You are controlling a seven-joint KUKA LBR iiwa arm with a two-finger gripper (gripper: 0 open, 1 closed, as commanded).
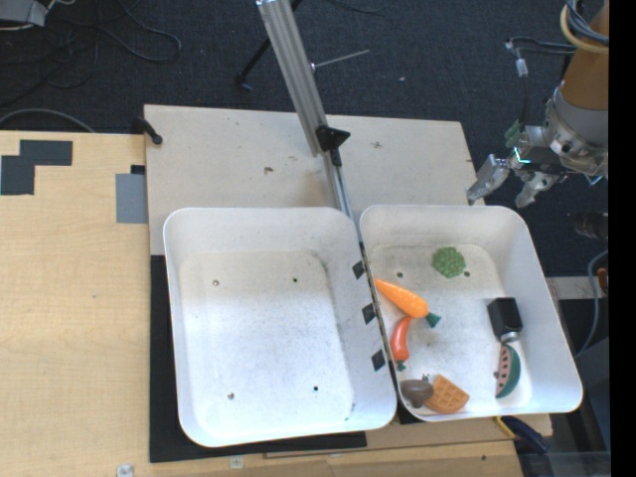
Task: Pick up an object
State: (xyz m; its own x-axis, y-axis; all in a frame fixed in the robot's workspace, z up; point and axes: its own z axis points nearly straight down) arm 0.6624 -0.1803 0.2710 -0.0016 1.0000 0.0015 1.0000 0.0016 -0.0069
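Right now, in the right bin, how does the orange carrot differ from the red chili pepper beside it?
The carrot is orange with a green tip; the chili pepper is red-orange. The carrot lies at a slant, running down toward the right, while the chili pepper runs almost straight down the view, slightly curved. The carrot looks thicker. Both are long toy foods near the right bin's left wall.

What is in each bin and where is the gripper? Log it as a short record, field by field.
gripper: open, above the far right corner of the right bin, holding nothing
right bin: holds all the objects below
green ball: far part of the bin
carrot: near the divider
red pepper: just in front of the carrot
black block: right side
watermelon slice: in front of the black block
waffle: near edge, beside a brown piece
left bin: bare white floor
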